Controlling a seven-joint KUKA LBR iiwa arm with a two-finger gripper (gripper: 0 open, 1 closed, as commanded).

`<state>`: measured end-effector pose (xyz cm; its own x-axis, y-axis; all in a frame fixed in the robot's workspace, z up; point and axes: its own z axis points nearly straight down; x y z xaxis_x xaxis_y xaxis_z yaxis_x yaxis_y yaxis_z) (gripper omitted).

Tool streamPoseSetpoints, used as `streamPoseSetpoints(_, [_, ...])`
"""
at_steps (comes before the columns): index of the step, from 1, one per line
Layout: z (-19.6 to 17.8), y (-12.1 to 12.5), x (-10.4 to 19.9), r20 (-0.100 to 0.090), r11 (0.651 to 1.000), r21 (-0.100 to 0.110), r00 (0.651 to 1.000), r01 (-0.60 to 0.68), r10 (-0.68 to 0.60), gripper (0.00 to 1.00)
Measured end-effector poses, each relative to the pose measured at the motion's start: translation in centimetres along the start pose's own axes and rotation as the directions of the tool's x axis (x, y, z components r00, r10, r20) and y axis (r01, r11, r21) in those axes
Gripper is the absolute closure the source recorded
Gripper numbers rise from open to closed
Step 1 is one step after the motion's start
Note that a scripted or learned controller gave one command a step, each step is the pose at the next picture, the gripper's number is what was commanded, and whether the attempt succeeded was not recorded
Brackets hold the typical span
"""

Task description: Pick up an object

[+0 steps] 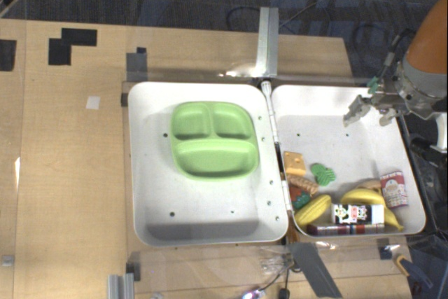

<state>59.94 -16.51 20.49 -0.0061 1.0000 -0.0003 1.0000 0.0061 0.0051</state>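
You see the clutter at the lower right of the frame, in the right bin's (pixel 329 143) near corner: two bananas (pixel 313 209), a milk carton (pixel 358 213), a marker (pixel 334 228), a red-white packet (pixel 395 189), a green bit (pixel 322 174) and an orange-brown box (pixel 297 171). Left bin (pixel 147 171) at centre holds a green tray (pixel 212 139). At the upper right, the gripper (pixel 371 107) hangs over the right bin's far edge, fingers spread, nothing between them, well apart from the pile. Nothing picked yet; you have approach, descent, grasp and lift left.
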Motion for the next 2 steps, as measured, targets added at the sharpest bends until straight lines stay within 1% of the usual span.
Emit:
streamPoseSetpoints(1, [11.0, -3.5, 2.5, 0.000, 0.999, -0.001, 0.999, 0.040, -0.040, 0.00])
streamPoseSetpoints(2, [11.1, -6.7, 5.9, 0.014, 0.987, -0.021, 0.987, 0.161, -0.161, 0.00])
